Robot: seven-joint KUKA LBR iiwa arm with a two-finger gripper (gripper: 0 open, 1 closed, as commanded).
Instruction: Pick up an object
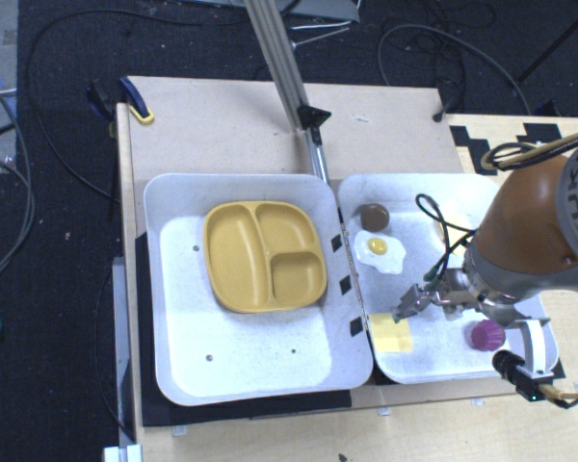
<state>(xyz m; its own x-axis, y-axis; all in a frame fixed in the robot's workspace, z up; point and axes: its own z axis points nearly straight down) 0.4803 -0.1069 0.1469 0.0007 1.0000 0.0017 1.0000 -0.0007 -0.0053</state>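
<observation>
1. The arm (535, 229) is reaching over the right bin (419, 186), which is sitting on the desk (270, 128) beside the left bin (173, 354) that is carrying a yellow divided plate (265, 256).
2. The yellow cheese slice (391, 334) is lying at the right bin's front left corner; it is looking light, flat and bendy, so gripping across an edge seems best.
3. The fingers (409, 306) are hovering just behind the slice, nearly touching it and gripping nothing; whether they are spread or closed, I cannot tell.
4. A fried egg (380, 251), a brown piece (373, 218) and a purple piece (486, 335) are lying nearby.
</observation>
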